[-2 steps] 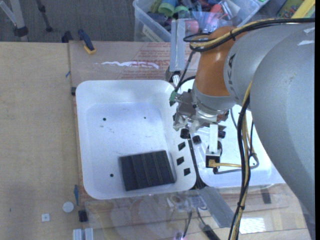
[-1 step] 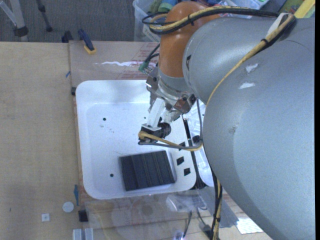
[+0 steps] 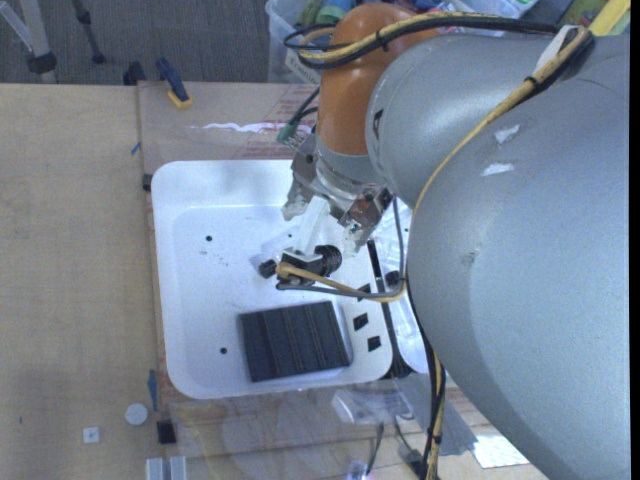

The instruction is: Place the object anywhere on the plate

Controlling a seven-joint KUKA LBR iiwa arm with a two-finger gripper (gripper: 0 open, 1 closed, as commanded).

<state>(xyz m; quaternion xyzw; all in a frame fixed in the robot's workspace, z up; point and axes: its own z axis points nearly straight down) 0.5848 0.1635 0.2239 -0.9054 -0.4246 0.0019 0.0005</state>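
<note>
The gripper (image 3: pixel 322 230) hangs over the middle of the white bin (image 3: pixel 175 193), a little toward its right wall. Whether it is open or closed, and whether it carries something, I cannot tell, because the wrist covers it. The dark ribbed slab (image 3: pixel 295 341) (I take it for the plate) lies flat in the near part of the same bin, toward the lower edge of the view from the gripper and apart from it. Its long side runs left to right, slightly tilted. Two small black squares (image 3: pixel 361 321) lie just beside its right end; one may be the object, but this is not sure. In my judgement, the coming move must go toward the near side, to arrive above the slab.
</note>
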